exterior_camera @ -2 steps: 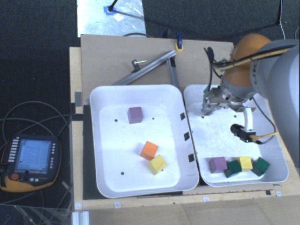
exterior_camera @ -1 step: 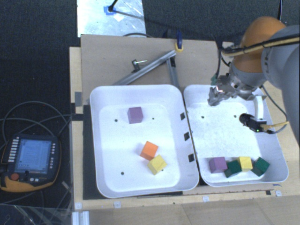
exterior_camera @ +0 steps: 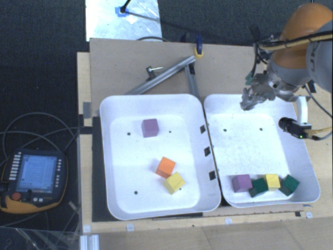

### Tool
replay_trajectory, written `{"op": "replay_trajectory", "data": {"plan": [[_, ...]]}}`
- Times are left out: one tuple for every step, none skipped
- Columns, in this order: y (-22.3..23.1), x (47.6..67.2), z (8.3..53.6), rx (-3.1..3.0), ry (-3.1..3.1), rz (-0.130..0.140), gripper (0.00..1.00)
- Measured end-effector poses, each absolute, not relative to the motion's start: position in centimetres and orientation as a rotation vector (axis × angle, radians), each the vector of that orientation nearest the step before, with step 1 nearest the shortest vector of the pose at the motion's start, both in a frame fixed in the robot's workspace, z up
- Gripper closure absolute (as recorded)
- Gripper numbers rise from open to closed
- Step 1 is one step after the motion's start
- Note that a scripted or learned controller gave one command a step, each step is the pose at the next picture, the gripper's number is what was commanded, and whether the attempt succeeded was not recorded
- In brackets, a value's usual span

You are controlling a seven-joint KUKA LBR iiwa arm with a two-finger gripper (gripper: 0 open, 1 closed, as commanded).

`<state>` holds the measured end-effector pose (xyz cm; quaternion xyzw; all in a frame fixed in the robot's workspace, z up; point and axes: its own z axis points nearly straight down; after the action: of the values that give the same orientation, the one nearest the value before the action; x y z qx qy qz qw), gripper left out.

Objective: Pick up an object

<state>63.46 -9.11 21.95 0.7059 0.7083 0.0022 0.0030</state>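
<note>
My gripper hangs over the far edge of the right bin, with no object seen between its fingers. Along that bin's near wall lie a purple cube, a dark green cube, a yellow cube and another green cube, close together. The left bin holds a purple cube toward the back, and an orange cube touching a yellow cube near the middle front.
A metal bar lies aslant on the board behind the bins. A teach pendant with cable sits left of the bench. A small black part on the arm sticks out over the right bin's right side.
</note>
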Motion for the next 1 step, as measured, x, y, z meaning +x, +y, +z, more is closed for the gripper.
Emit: {"op": "replay_trajectory", "data": {"plan": [[-9.13,63.63,27.45,2.211,2.222,0.008,1.0]]}}
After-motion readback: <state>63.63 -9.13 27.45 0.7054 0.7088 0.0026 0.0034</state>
